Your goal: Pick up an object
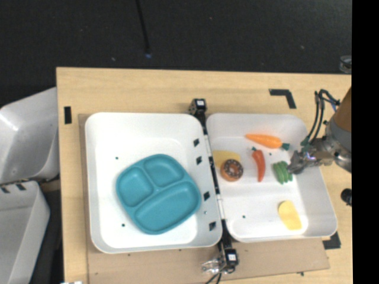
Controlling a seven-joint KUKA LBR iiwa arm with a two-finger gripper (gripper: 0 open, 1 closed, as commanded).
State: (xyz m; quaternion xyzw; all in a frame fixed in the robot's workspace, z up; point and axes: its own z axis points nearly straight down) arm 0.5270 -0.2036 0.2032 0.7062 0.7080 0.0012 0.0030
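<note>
The right bin (269, 232) holds an orange carrot (264, 139), a red chili pepper (259, 164), a brown donut (231, 169) lying on a yellow piece (220, 157), a green object (282, 173) and a yellow object (289, 214). My gripper (299, 161) hangs at the bin's right side, right beside the green object and touching or nearly touching its right end. Nothing shows clearly between its fingers.
The left bin (100, 141) holds a blue divided plate (157, 192). The arm's wrist (339, 136) reaches in over the right bin's right rim. Clips (198, 106) sit along the seam between the bins. Bare wooden bench (148, 87) lies behind both bins.
</note>
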